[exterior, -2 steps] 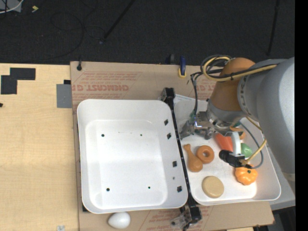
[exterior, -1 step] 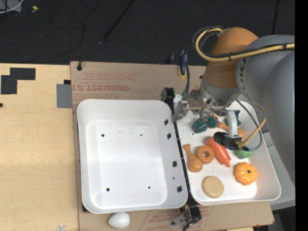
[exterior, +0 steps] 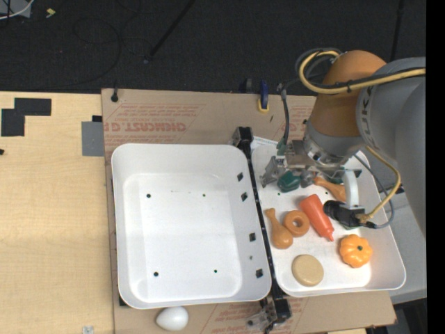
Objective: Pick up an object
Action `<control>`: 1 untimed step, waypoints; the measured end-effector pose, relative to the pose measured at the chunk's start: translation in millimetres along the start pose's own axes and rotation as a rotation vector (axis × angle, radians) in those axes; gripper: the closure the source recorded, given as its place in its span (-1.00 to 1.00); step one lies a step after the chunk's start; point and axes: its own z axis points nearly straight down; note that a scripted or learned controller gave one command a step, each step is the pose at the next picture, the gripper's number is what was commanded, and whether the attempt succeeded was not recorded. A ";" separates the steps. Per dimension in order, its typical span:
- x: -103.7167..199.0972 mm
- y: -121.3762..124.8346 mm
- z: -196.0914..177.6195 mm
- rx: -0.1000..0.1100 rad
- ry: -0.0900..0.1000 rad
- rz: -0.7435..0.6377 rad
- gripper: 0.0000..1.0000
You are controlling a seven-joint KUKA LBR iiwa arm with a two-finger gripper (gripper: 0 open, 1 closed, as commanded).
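Note:
My gripper (exterior: 280,172) hangs low over the far left part of the right bin (exterior: 389,273), with the arm reaching in from the right. A dark green object (exterior: 289,181) lies right at the gripper's tip, touching or just beneath it; whether it is held cannot be told. Nearer the front lie a red-orange carrot-like piece (exterior: 318,215), a small orange ring (exterior: 297,223), a tan gourd shape (exterior: 279,233), a beige round disc (exterior: 307,270) and an orange pumpkin (exterior: 355,250). Another orange piece (exterior: 329,184) peeks out under the wrist.
The left bin (exterior: 125,186) sits beside the right one, with a black divider rail (exterior: 254,207) between them. A white egg-shaped object (exterior: 172,318) lies on the bench outside the left bin's front edge.

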 end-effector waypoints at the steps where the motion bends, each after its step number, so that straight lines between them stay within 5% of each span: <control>1: -46.1 -15.7 2.4 0.000 0.000 0.002 -1.00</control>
